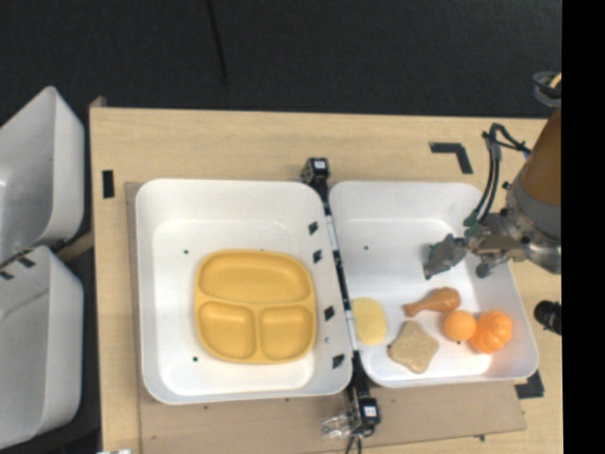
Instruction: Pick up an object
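Note:
The right bin point(397, 206) holds several toy foods along its near side: a pale yellow oval piece point(369, 321), a tan bread slice point(414, 346), a brown drumstick point(433, 302), a small orange ball point(459, 325) and an orange pumpkin point(492, 331). My gripper point(440, 256) hangs over the middle right of this bin, just above and left of the drumstick, pointing left. Nothing shows between its fingers.
The left bin point(161, 216) carries a yellow divided tray point(255, 305) with three compartments. Black clips point(332, 282) line the seam between the bins. The arm's orange band and cables point(529, 178) rise at the right edge.

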Robot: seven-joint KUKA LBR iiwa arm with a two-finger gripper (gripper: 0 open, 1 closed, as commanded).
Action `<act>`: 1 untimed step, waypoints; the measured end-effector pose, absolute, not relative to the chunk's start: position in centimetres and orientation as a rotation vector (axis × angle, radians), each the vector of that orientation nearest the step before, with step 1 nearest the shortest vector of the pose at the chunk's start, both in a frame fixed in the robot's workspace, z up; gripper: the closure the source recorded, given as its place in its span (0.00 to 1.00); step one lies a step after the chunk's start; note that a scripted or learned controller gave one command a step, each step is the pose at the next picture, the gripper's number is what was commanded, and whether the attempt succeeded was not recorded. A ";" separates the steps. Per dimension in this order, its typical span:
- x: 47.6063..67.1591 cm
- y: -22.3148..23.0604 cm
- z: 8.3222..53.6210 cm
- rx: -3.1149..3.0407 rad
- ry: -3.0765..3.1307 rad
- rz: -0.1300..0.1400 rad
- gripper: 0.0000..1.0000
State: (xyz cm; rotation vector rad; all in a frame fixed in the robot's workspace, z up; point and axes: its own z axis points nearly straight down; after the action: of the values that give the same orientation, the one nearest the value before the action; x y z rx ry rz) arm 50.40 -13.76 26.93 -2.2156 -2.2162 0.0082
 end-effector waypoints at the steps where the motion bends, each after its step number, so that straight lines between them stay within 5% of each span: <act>1: 50.5 -13.8 27.3 -2.218 -2.223 0.002 0.00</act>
State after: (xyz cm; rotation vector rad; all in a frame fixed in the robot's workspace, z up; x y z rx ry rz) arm 50.55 -13.75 27.27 -2.2176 -2.2232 0.0019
